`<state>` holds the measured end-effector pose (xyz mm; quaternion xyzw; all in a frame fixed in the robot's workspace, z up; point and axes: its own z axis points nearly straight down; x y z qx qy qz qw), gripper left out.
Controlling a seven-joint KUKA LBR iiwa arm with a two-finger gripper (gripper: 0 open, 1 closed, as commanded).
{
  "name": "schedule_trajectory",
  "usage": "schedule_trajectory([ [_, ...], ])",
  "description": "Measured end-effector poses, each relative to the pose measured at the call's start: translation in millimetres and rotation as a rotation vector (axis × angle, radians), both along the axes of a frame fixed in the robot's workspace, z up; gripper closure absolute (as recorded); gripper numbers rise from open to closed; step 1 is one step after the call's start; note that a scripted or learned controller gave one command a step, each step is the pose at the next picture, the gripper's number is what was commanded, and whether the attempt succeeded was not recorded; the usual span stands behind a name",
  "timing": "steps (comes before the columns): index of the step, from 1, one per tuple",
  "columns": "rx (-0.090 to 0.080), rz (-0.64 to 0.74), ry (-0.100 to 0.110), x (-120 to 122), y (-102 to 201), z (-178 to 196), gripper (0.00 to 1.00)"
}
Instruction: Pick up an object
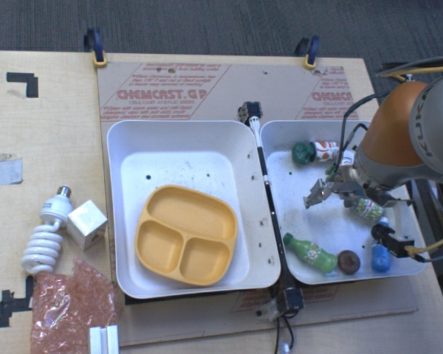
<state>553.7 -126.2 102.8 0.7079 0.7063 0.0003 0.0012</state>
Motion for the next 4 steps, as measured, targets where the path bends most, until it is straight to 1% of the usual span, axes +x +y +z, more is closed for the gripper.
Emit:
schedule_trajectory([
  [1, -0.001, -0.001, -0.003, 1.1, -0.5, 10.2, 1.00],
  [2, -0.001, -0.001, -0.002, 1.1, -0.6, 10.2, 0.00],
  [3, 0.001, 0.001, 0.002, -42.2, 17.0, -10.6, 0.00],
  [4, 0.000, -0.001, 0.000, -40.9, 16.4, -0.6, 1.00],
])
